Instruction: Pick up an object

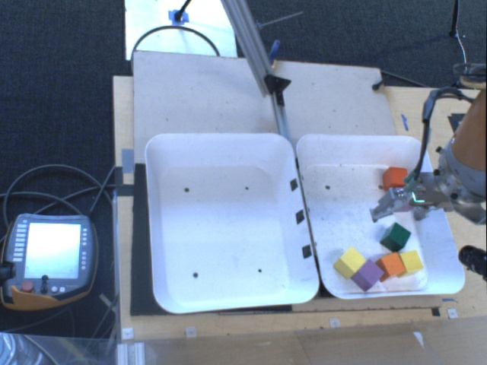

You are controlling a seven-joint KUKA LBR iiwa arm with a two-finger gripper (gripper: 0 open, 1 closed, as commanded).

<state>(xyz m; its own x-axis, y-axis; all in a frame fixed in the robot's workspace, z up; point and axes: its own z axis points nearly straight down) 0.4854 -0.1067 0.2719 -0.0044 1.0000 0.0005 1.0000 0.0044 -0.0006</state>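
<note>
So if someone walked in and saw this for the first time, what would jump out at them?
Probably the bright blocks in the right bin: a yellow block, purple block, orange block and a second yellow block clustered near its front edge. Just behind them the gripper hangs over a green block, with another orange block further back.

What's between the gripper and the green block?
Nothing: in the camera view, bare white bin floor separates the gripper from the green block just below it.
</note>
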